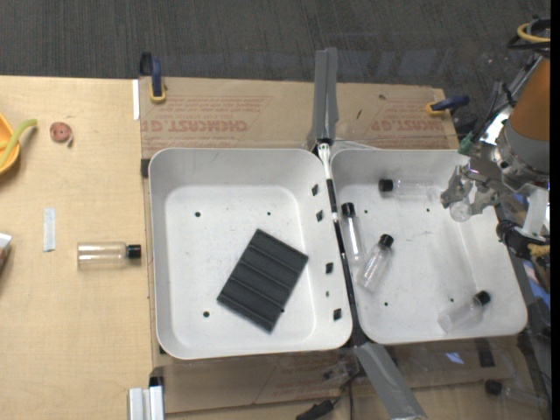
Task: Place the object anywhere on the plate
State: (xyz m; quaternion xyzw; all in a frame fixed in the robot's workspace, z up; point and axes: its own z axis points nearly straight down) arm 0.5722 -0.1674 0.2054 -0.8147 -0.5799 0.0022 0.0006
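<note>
Four vials (374, 261) are seen in the right bin (516, 318); the dark plate (262, 280) lies mid-floor in the left bin (162, 322). The gripper (462, 198) hangs at the right bin's right edge, its state untellable. The pick appears not yet made; a descent onto one vial is called for.

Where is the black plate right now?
The black plate lies flat in the left bin, tilted, near its bottom middle. The little bottles are in the right bin, next door.

Even, bright overhead light — soft shadows, mild blur toward the right edge.
</note>
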